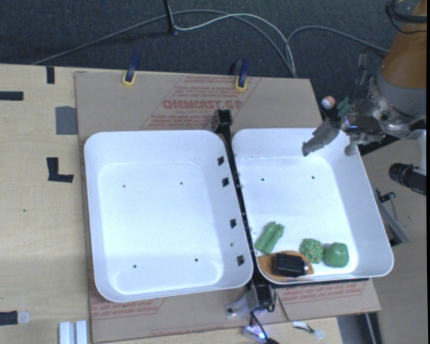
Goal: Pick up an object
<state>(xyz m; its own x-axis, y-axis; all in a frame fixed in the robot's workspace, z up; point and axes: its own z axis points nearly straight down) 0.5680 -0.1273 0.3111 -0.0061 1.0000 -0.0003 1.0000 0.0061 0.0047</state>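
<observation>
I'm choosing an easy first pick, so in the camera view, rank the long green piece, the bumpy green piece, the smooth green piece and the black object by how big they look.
1. Black object
2. Long green piece
3. Smooth green piece and bumpy green piece: they look about alike, so I won't rank them.

The first two are close as well.

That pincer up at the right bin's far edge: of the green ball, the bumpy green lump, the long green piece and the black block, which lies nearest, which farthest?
From the pincer, in the camera view:
1. Green ball, near right corner.
2. Bumpy green lump and long green piece, leftward: too close to call.
3. Black block, by the near wall.
</observation>
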